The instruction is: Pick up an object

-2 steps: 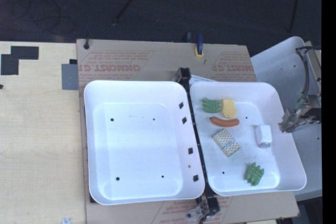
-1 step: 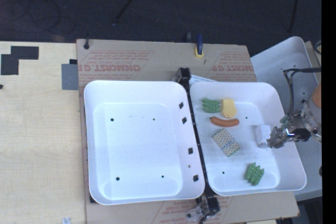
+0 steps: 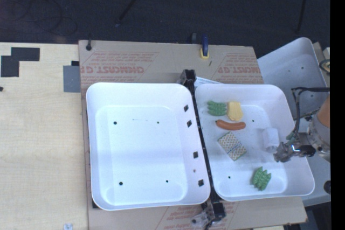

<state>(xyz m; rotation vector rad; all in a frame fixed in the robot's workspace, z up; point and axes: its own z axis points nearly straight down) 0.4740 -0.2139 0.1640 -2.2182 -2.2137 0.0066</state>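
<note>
The right bin (image 3: 291, 110) holds a green leafy toy (image 3: 216, 108), a yellow piece (image 3: 234, 111), a red-orange sausage (image 3: 230, 125), a patterned square pad (image 3: 232, 145), a pale translucent block (image 3: 269, 136) and a second green leafy toy (image 3: 261, 178). My gripper (image 3: 282, 155) reaches in from the right edge and hovers low over the right side of this bin, just below the pale block and above-right of the lower green toy. Nothing shows between its fingers.
The left bin (image 3: 102, 110) lies beside the right one, with a black clip divider (image 3: 194, 126) between them. Both rest on a cardboard sheet (image 3: 135, 62) on the wooden bench. A grey panel (image 3: 291, 62) stands at the back right.
</note>
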